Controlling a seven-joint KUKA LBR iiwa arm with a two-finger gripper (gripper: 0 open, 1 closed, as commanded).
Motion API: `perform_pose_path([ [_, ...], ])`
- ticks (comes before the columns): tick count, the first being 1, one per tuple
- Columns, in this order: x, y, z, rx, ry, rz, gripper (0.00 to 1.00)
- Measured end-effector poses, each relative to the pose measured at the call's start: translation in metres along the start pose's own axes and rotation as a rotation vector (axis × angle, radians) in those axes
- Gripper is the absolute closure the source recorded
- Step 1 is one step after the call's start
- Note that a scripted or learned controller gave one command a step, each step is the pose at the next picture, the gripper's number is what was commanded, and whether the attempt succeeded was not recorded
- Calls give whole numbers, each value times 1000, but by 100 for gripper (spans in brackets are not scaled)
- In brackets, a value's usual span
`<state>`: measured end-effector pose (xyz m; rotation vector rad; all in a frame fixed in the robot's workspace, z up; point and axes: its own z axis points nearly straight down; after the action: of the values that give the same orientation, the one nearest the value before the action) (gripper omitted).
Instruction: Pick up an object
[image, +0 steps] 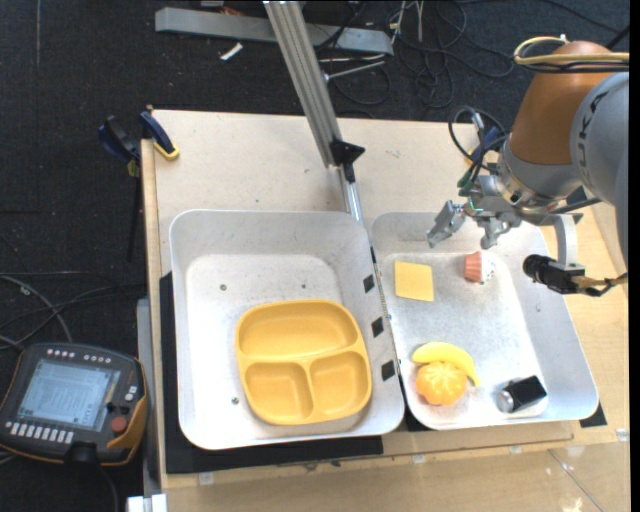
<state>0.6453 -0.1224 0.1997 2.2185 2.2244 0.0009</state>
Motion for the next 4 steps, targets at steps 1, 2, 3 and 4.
perform_pose_path([
  [1,0,0,0,0,0,0,0],
  [2,6,0,44,4,-1,-1,0],
  [3,6,-1,98,6,0,2,0],
  [4,6,1,84,-1,-2,1,100],
])
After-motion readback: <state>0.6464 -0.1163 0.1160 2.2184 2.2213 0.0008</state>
